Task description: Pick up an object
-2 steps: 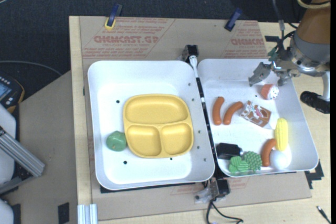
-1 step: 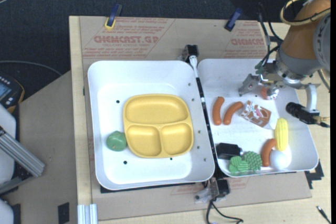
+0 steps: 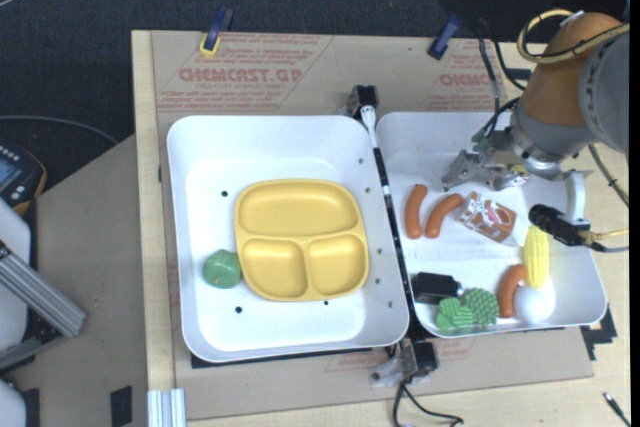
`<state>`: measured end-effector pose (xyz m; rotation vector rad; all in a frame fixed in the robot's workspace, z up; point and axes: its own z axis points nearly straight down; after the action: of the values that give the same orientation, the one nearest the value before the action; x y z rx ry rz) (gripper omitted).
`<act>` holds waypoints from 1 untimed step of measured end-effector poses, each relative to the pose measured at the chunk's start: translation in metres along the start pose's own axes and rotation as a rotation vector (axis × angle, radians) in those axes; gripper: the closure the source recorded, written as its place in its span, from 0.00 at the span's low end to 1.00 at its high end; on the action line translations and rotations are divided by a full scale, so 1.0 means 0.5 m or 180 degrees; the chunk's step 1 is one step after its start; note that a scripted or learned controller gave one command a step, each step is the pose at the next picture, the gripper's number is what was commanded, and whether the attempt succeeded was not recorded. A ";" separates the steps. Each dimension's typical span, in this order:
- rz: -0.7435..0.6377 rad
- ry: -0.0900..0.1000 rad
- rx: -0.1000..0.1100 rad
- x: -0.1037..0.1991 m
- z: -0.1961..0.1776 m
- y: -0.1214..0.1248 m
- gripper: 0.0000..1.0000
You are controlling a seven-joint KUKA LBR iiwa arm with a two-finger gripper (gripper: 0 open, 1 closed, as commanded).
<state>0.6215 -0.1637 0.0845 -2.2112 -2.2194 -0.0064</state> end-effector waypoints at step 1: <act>0.0008 -0.0028 -0.0011 -0.008 -0.023 -0.001 1.00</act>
<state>0.6211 -0.1679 0.0959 -2.2201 -2.2227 -0.0007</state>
